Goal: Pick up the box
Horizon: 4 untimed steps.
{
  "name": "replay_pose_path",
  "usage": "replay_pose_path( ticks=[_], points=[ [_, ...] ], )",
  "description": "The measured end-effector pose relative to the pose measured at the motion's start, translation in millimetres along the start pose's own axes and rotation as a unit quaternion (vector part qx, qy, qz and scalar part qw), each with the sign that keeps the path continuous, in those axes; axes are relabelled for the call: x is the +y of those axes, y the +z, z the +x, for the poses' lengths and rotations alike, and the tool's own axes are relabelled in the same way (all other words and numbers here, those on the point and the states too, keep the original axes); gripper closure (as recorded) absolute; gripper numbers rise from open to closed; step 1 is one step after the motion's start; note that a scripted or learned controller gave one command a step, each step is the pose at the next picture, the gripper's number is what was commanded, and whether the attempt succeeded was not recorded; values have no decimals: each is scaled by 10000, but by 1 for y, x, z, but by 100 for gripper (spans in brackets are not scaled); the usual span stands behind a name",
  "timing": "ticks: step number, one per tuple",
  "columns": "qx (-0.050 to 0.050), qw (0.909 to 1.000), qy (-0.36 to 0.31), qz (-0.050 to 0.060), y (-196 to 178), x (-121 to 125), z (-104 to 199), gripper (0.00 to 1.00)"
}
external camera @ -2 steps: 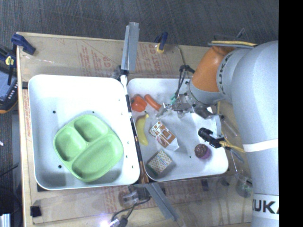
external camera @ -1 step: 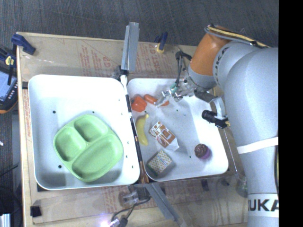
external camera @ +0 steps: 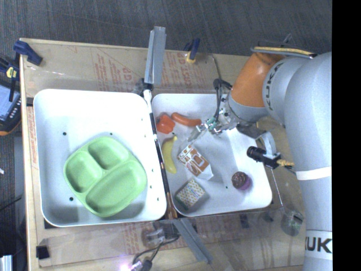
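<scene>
A white and brown carton-like box (external camera: 194,161) lies tilted in the middle of the right bin (external camera: 256,199). A second, smaller box (external camera: 190,193) with a greenish pattern lies near that bin's front wall. My gripper (external camera: 205,127) hangs over the back part of the right bin, just behind and slightly right of the white and brown box, close to the sausage. Nothing is visibly held in it. The grey arm with its orange band reaches in from the right.
The right bin also holds a red tomato (external camera: 164,124), a sausage (external camera: 186,119), a yellow banana (external camera: 169,154) along the left wall and a small dark purple item (external camera: 241,180). A green divided plate (external camera: 105,176) lies in the left bin (external camera: 51,109).
</scene>
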State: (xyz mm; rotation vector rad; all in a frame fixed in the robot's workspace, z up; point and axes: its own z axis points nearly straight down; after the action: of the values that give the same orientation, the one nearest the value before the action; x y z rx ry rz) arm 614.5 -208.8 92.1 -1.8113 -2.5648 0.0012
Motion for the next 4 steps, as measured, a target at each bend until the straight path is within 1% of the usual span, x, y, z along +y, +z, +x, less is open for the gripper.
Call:
replay_pose_path(
  ticks=[1,2,3,4],
  points=[
    [-3,9997,-244,-12,-1,40,-16,0],
    [2,9976,-690,0,0,10,-3,0],
    [-2,9966,-822,-18,-1,40,-16,0],
    [-18,9978,-658,-12,-4,39,-17,0]
  ],
)
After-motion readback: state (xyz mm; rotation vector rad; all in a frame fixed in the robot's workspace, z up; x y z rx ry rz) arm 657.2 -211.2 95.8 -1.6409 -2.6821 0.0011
